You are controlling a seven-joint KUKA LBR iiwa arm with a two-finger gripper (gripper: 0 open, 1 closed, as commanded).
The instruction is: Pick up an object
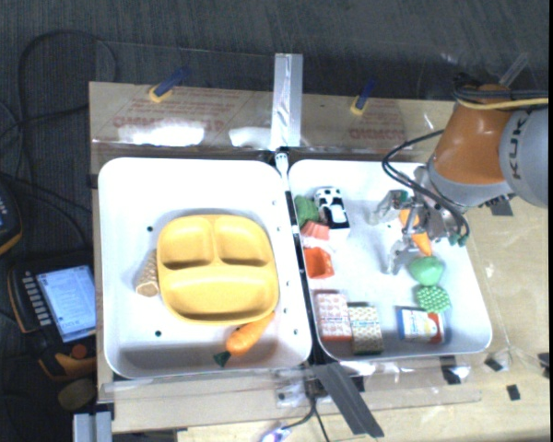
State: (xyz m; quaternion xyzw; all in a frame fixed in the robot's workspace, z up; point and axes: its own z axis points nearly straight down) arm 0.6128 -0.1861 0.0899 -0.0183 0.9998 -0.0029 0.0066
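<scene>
The claw (pixel 407 233) hangs over the right bin (pixel 475 334), and its two fingers are spread apart with nothing pinched between them. Just under its tips lies a green toy (pixel 427 270) (with a small orange bit (pixel 423 243) beside it). There is bare white floor to the claw's left, before the cow toy (pixel 329 204). The left bin (pixel 120 339) holds a yellow tray (pixel 217 267) and a carrot (pixel 245 336).

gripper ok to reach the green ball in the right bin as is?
Probably yes. The gripper sits just left of the green ball with nothing lying on it. The green textured object below it is close, so the fingers may brush it.
</scene>
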